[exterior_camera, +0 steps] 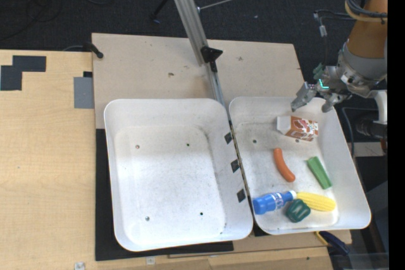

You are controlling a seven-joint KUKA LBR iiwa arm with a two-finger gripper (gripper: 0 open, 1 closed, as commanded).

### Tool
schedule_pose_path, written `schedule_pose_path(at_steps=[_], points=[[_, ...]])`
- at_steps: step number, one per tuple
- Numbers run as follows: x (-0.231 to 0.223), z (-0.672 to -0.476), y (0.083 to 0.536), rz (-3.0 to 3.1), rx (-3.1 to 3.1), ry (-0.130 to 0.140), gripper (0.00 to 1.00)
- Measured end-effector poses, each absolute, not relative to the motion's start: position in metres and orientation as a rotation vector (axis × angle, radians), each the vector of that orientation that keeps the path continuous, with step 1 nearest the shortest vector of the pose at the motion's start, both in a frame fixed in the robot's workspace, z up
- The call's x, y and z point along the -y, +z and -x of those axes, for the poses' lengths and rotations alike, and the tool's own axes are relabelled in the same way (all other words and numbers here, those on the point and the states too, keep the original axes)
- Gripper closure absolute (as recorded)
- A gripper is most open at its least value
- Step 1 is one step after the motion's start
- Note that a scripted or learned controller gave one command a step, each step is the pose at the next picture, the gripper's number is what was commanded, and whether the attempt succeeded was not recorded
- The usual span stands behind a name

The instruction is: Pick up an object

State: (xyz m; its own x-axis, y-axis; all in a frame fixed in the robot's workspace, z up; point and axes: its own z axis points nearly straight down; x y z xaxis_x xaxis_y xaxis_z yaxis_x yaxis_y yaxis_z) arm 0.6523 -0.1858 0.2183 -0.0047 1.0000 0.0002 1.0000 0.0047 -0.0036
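A pale wooden counter (44, 155) carries two shallow white plastic bins side by side, their rounded rims touching at the middle. The left bin (168, 174) shows a speckled, scuffed floor. The right bin (354, 199) holds all the loose objects. A ribbed aluminium rail (188, 16) slants up from the seam between the bins towards the top of the frame.

The grey arm (364, 47), with its orange band, reaches in from the right and bends down over the right bin's far corner. Its claw (314, 95) hangs just above the rim there with fingers spread apart, nothing between them.

Just below the claw lies a small red-and-white carton (300, 128), boxy and tipped on its side. Nearer the front, a smooth orange sausage-shaped piece (283, 164) points its long axis from upper left to lower right, and a green block (319, 172) beside it slants the same way. Along the front edge, a knobbly yellow corn cob (316, 202) lies roughly crosswise, touching a dark green lump (297, 211), with a blue bottle (273, 202) and its white cap lying crosswise just to their left.
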Motion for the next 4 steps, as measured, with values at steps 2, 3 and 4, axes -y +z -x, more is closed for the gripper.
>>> schedule_pose_path(at_steps=[2, 3, 4], points=[[0.184, -0.655, 0.118, 2.220, 2.235, 0.001, 0.00], [0.185, -0.659, 0.116, 2.227, 2.237, -0.009, 0.00], [0.185, -0.659, 0.124, 2.225, 2.241, -0.007, 1.00]])
